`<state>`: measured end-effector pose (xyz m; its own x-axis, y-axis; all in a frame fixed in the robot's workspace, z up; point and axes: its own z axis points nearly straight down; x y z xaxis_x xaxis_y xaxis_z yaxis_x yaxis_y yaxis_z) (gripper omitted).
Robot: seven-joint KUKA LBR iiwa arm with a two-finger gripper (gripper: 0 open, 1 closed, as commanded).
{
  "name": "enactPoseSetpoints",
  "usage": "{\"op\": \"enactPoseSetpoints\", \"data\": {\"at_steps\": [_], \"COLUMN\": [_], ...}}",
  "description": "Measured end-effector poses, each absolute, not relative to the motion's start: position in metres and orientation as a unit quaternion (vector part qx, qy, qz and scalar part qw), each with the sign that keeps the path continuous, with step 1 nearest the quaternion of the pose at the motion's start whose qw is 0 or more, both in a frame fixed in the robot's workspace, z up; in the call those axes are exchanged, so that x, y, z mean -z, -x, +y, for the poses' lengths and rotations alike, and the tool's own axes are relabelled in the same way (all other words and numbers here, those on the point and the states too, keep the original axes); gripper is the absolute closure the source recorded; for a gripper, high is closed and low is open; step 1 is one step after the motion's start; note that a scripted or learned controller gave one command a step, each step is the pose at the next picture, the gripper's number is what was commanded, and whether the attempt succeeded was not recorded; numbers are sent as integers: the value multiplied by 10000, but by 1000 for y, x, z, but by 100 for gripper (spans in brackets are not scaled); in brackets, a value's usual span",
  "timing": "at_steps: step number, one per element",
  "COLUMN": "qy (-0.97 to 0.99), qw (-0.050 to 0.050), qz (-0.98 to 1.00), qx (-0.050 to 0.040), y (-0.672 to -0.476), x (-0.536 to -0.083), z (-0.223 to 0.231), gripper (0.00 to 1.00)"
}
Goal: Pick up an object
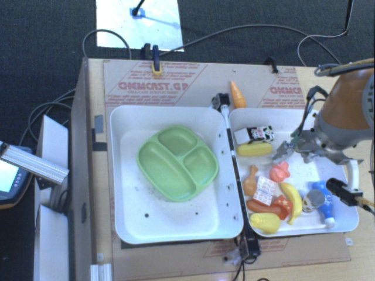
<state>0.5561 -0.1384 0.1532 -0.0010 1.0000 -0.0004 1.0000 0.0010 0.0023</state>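
My gripper (285, 151) hangs over the upper middle of the right bin (345, 224), at the end of the grey arm with its orange band (351, 95). It sits just right of a yellow toy (254, 150) and just above a pink toy (280, 171). I see nothing in it. Beside the yellow toy lies a black-and-white toy (258, 134). Lower in the bin lie an orange drumstick (251, 180), a small white-and-red box (266, 190), a banana (292, 199), a red piece (270, 207), a yellow lemon shape (263, 222) and a blue bottle (323, 202).
The left bin (126, 215) holds a green divided plate (177, 163). An orange carrot toy (237, 95) lies on the cardboard behind the bins. Black clamps (221, 102) sit along the divider between the bins. Cables run across the floor behind the bench.
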Motion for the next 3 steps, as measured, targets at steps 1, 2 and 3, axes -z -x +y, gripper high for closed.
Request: {"op": "enactPoseSetpoints", "data": {"at_steps": [1,2,3], "qy": [-7062,-7063,-7071], "qw": [-1,68,99], "qz": [7080,7078,7070], "qx": [-1,-75,-69], "y": [-555,-540,-511], "x": [-115,-91,-91], "z": [-123,-130,-131], "gripper": [0,0,0]}}
